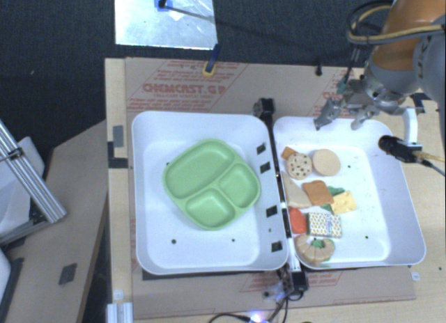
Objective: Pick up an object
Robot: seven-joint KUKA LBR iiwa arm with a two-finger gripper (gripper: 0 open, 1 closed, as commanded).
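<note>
- Since the task names no particular object, the likeliest candidates are the toy food pieces clustered along the left side of the right bin, beside the divider between the bins.
- Among them, a chocolate-chip cookie and a plain round biscuit lie at the top of the cluster, nearest the arm; a toast-like slice, a red piece and a patterned packet lie lower down.
- These look like small, light, rigid play pieces, probably smooth and apt to slide; the flat discs sit low, so a pinch across the edges seems the safest hold.
- The pieces touch or overlap, so a neighbour could be nudged.
- The gripper hovers over the top edge of the right bin, fingers spread apart and pointing down, with nothing between them and nothing touched.
- A green divided plate lies in the left bin, well apart.
</note>
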